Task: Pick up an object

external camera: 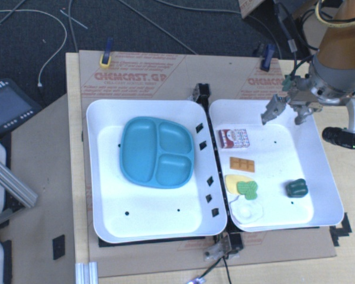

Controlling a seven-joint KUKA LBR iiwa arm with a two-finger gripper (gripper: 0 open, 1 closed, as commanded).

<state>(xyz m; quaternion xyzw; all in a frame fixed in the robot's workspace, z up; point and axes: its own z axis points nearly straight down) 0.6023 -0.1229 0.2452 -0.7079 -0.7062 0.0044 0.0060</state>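
My gripper (287,112) hangs open above the far edge of the right bin (319,152), its two fingers spread and nothing between them. In that bin lie a red and white packet (233,138), an orange cracker (242,164), a yellow and green toy food piece (241,186), a white round piece (247,209) and a dark green pepper (296,188). All of these sit nearer the camera than the gripper, the packet being closest to it on its left.
The left bin (106,176) holds a blue divided plate (157,152). A black clipped divider (208,152) separates the bins. Cables cross the dark floor at the top left, and a dark device (7,104) sits at the left edge.
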